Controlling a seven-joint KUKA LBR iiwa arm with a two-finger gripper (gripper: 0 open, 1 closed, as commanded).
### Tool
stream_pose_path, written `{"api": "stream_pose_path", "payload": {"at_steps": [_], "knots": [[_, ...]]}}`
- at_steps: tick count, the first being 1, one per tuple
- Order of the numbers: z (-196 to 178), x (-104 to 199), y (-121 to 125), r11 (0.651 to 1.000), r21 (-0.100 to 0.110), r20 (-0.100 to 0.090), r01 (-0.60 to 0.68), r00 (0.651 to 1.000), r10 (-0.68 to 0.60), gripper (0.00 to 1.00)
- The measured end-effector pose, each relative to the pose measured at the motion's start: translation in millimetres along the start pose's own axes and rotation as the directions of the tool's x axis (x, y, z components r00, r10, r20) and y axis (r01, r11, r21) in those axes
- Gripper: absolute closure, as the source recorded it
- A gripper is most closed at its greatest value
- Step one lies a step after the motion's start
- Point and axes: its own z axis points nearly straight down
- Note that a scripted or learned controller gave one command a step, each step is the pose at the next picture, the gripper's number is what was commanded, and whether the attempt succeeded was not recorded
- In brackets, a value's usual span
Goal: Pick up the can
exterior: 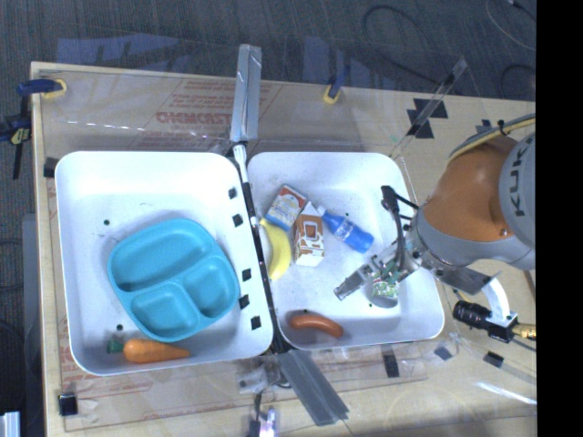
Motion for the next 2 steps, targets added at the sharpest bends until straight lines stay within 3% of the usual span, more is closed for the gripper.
{"api": "stream_pose_path", "payload": {"at_steps": [1, 2], "knots": [[-50.5, -24.6, 50.1, 1.0, -0.002, 0.002, 0.014, 1.0, -0.014, 0.0], [-39.8, -12.1, 26.4, 0.997, -0.001, 0.0, 0.083, 0.997, -0.083, 0.0]]}}
